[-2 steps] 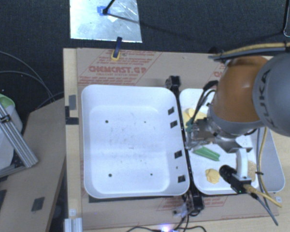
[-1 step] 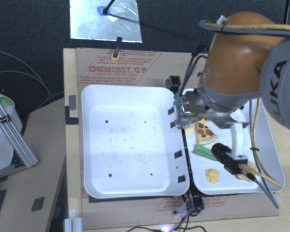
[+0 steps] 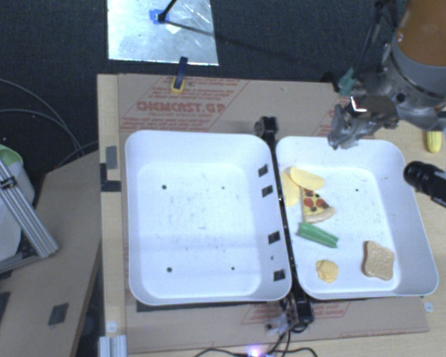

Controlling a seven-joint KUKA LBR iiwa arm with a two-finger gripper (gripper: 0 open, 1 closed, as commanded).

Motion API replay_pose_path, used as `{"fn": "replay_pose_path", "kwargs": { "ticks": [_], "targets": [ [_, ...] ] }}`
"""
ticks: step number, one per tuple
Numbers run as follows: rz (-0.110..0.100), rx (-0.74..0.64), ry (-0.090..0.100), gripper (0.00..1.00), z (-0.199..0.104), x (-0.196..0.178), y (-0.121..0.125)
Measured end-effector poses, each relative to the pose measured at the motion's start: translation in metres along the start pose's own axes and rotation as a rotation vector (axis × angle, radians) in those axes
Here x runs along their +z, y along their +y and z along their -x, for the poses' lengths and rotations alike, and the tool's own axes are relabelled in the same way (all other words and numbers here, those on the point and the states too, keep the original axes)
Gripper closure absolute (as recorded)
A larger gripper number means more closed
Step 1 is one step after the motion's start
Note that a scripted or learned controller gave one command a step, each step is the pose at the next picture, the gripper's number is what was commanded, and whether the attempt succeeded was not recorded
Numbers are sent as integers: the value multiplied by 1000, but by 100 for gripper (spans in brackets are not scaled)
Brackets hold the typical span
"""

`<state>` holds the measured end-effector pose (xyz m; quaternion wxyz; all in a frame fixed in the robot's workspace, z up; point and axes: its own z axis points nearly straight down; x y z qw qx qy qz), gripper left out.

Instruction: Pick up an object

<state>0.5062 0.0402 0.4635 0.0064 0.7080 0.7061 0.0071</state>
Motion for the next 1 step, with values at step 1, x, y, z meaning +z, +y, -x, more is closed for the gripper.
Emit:
{"fn": "replay_pose_path", "kwargs": {
  "ticks": [1],
  "targets": [
    [-34, -3, -2, 100, 0, 244, 2]
  ]
}}
